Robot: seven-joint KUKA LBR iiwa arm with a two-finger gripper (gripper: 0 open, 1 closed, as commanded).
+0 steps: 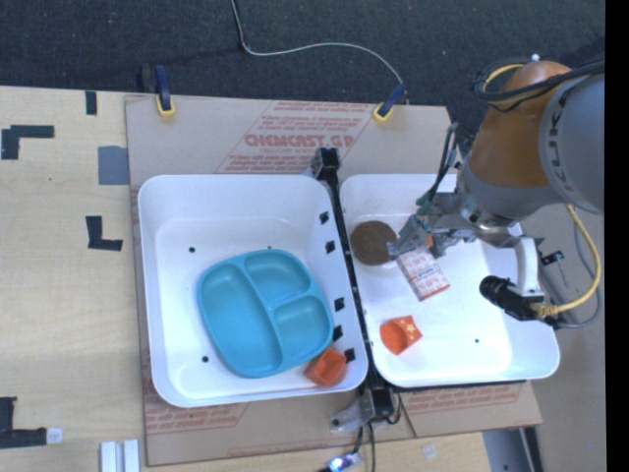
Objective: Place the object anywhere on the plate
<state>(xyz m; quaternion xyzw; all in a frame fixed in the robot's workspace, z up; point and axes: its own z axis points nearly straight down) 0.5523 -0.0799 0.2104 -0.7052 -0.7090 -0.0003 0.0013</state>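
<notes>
A: On the far left, what can be read?

B: Nothing there, just black marks on the wooden bench (59, 264). The only clear writing is red print on the cardboard sheet (285, 141) under the bins, reading "CHEMCAST GP". Two clamps pin its top edge, one at the left (163, 98) and one further right (389, 103).

A: And the left bin?

B: The left bin (172, 205) holds a light blue plate (263, 311) with three sections. An orange piece (327, 367) lies just beside the plate's lower right corner, off the plate, near the bin wall.

A: Then the right bin?

B: The right bin (511, 357) has a round brown thing (371, 242) near its left wall. Next to it lies a small white packet (425, 274) with red print too small to read, tilted. Below that sits an orange wedge (399, 334), apart from the others.

A: Does the gripper hold anything?

B: The gripper (425, 232) hangs over the packet and the brown thing. Whether it is grasping or apart, I cannot tell.
</notes>
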